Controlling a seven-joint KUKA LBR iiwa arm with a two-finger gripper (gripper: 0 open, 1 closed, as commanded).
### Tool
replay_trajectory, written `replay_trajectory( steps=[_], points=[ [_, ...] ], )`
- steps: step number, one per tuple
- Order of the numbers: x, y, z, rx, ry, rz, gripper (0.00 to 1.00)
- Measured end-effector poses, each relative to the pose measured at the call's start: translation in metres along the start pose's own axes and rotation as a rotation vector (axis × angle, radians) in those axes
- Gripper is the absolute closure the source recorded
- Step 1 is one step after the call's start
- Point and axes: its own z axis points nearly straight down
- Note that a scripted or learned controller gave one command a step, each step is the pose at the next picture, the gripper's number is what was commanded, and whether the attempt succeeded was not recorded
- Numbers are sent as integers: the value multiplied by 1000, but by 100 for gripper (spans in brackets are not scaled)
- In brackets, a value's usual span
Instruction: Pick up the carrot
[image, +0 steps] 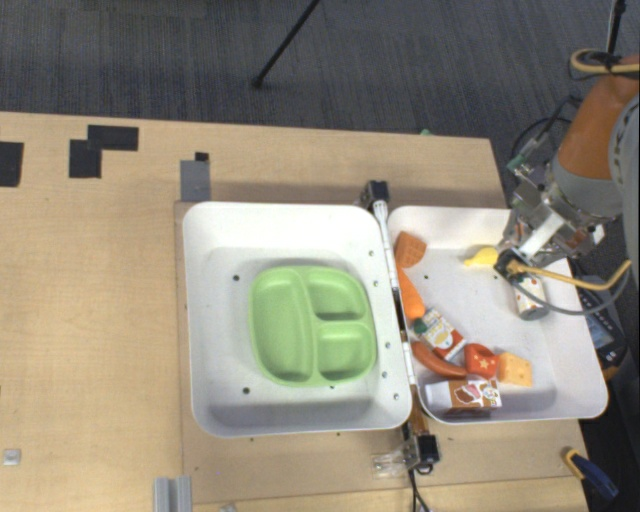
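Carrot (411, 296) lies against the right bin's (580, 400) left wall, mid-frame.
Green tray (308, 322) sits left; a sausage (438, 360) crowds the carrot, so fingers may snag wall or neighbour. Gripper (527, 290) hovers right; its opening I cannot tell.

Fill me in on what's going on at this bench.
A robot arm reaches in from the right to pick up a carrot. Its gripper hangs over the right bin, near a yellow piece, with nothing seen in its grasp. The carrot lies untouched along that bin's left wall, among other toy foods. The left bin holds a green divided tray.
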Motion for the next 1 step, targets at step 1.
replay_trajectory(
  steps=[1],
  points=[
    [-13,-14,133,3,-2,-86,100]
  ],
)
